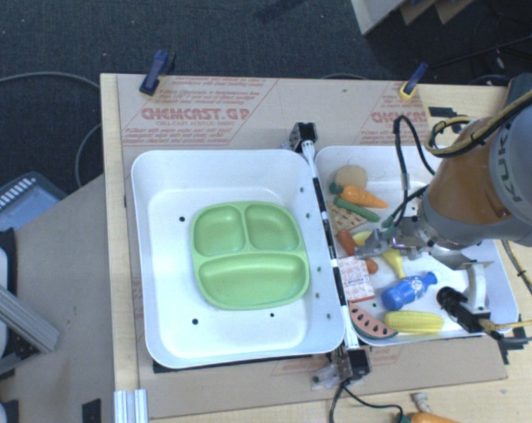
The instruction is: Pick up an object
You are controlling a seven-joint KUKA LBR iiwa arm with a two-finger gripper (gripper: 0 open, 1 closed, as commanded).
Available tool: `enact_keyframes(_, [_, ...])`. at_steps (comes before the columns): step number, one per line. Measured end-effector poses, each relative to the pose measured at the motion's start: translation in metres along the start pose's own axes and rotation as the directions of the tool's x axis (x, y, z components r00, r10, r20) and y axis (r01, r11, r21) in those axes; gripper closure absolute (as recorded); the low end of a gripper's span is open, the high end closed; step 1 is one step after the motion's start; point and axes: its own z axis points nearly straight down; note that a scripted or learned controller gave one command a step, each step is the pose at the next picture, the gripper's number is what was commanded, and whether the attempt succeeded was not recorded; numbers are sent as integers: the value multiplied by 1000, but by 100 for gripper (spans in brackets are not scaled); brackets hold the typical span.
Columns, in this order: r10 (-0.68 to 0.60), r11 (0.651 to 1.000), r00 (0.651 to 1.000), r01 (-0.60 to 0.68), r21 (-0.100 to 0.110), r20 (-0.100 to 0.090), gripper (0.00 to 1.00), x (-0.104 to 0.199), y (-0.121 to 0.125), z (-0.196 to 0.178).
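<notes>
Bench stock as I read it from my station, 2 shallow white bins side by side.

Item 1: left white plastic bin (160, 263). It holds a pale green divided plastic plate (250, 256) with 3 compartments, lying flat near the middle.

Item 2: right white plastic bin (504, 293). Contents, from far end to near end:
- a beige rounded toy (352, 177) in the far corner;
- an orange toy carrot (365, 197) just beside it;
- a red-and-white printed packet (355, 278) against the divider;
- a blue plastic bottle with a white cap (407, 291), lying on its side;
- a yellow toy corn cob (413, 322) just in front of the bottle;
- a toy watermelon slice, red with a green rind (372, 322), at the near corner, touching the corn.

Item 3: grey arm with orange band (464, 188), reaching in from the right over the right bin. Its gripper (391, 241) sits low among small mixed toys in the middle of that bin, above the packet and bottle. I cannot tell its state, nor whether it holds anything.

Item 4: 1 blue clamp (155, 71) on the far left edge of the board.
</notes>
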Motion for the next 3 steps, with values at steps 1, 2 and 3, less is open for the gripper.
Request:
enact_keyframes(1, [-7, 1000, 1000, 7, -3, -13, 100, 7, 3, -12])
enact_keyframes(2, [-7, 1000, 1000, 7, -1, -14, 0, 7, 2, -11])
enact_keyframes(3, [-8, 999, 1000, 9, 33, -12, 0, -29, 132, 16])
